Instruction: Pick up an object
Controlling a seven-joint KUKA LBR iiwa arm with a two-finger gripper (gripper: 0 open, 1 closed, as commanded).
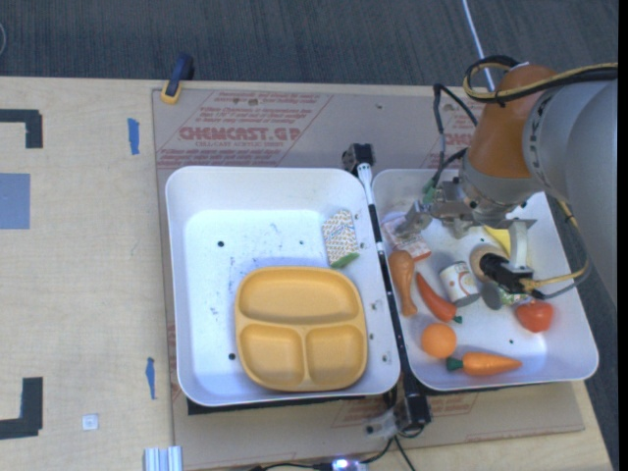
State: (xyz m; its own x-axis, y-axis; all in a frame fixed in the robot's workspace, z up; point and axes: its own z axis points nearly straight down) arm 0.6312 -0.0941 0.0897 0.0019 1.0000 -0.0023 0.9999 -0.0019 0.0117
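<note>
Camera view, and the grey arm with its orange band reached in from the right, the gripper (pixel 446 212) down over the upper part of the right bin (pixel 581 353); whether it was spread or pressed together, I could not tell, and nothing was seen pinched in it. The pickings all sat close by in that bin: a crumpled clear wrapper (pixel 402 226) just beside the gripper at the bin's upper left, a long orange piece (pixel 402 281) below it along the left wall, and a red chilli (pixel 435 298) lying slantwise right against that. A small white can (pixel 455 281) stood near the middle, a yellow piece (pixel 498 238) peeked out under the arm, a tomato (pixel 535 316) lay to the right, and an orange ball (pixel 439 340) and a carrot (pixel 483 364) rested along the front. Over in the left bin (pixel 177 263), a yellow divided tray (pixel 302 324) sat at the front, with a small patterned packet (pixel 340 234) against the right wall. Both bins lay on a cardboard sheet (pixel 245 126) on the table (pixel 78 263).
</note>
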